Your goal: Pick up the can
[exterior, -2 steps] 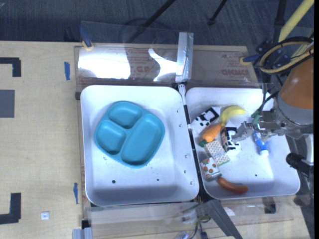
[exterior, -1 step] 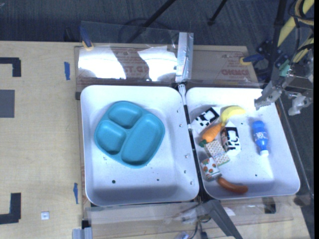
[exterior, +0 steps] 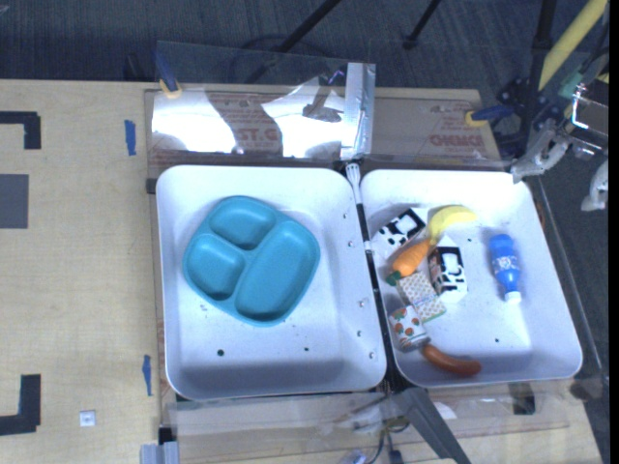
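The can (exterior: pixel 409 328) is small, with a white top and a red and green label. It sits in the right bin (exterior: pixel 542 327), close to that bin's left wall and near the front. A patterned small box (exterior: pixel 422 294) touches it from behind, and a brown sausage (exterior: pixel 451 361) lies just in front and to its right.
The right bin also holds a carrot (exterior: pixel 411 256), a banana (exterior: pixel 450 219), two black-and-white items (exterior: pixel 449 271) and a blue bottle (exterior: pixel 505 266). A blue divided plate (exterior: pixel 252 258) fills the middle of the left bin (exterior: pixel 193 356). Stands and cables crowd the upper right.
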